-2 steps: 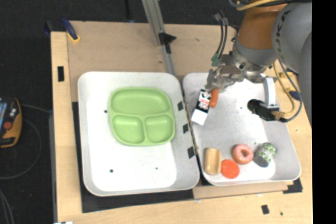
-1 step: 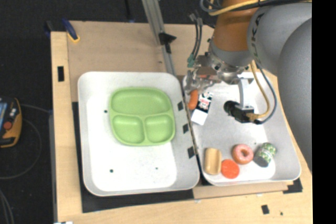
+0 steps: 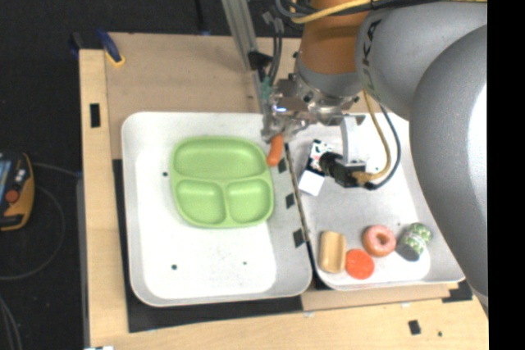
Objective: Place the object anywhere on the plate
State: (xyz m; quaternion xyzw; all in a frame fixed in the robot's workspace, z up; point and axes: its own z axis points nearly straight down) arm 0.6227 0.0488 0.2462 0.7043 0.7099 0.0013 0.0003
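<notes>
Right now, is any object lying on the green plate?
No, the green plate shows bare compartments; the small orange object sits at the gripper, just past its right rim.

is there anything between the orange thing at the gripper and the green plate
Nothing visible does. The small orange object sits at the gripper, right beside the green plate's upper right rim, and only bare white bin floor lies between them.

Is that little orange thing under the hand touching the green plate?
Cannot tell. In the camera view the orange thing sits at the green plate's right rim, below the hand.
</notes>
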